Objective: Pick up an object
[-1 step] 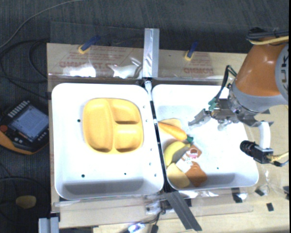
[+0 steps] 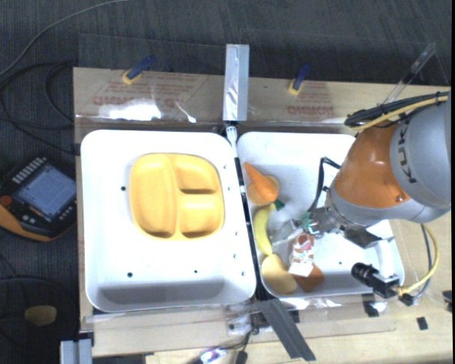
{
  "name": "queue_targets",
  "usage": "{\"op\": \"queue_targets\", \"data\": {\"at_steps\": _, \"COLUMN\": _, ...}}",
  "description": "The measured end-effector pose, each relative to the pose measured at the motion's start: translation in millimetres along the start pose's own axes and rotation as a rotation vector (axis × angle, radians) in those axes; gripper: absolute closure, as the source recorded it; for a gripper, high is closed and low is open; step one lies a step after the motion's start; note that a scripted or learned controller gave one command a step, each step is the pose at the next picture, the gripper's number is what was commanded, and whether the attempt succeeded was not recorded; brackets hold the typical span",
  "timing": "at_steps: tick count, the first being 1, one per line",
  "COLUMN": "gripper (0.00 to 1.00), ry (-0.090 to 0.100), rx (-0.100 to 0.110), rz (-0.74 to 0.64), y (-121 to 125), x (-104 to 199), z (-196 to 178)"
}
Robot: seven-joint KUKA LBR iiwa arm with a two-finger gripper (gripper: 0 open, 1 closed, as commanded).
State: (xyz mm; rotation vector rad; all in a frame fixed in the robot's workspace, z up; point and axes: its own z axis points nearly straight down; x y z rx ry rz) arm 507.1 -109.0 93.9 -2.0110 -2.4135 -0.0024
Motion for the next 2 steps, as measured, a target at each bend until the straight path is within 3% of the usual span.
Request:
{"op": "queue_targets", "data": {"at_steps": 1, "gripper": 1.00, "ry": 0.001, "rx": -0.001, "rz": 0.001, "y": 1, "x": 0, "z": -10}}
{"op": "queue_targets", "data": {"at_steps": 2, "gripper": 1.00, "ry": -0.002, "rx": 0.004, "rz": 0.108, "y": 32, "x": 66, "z": -110}}
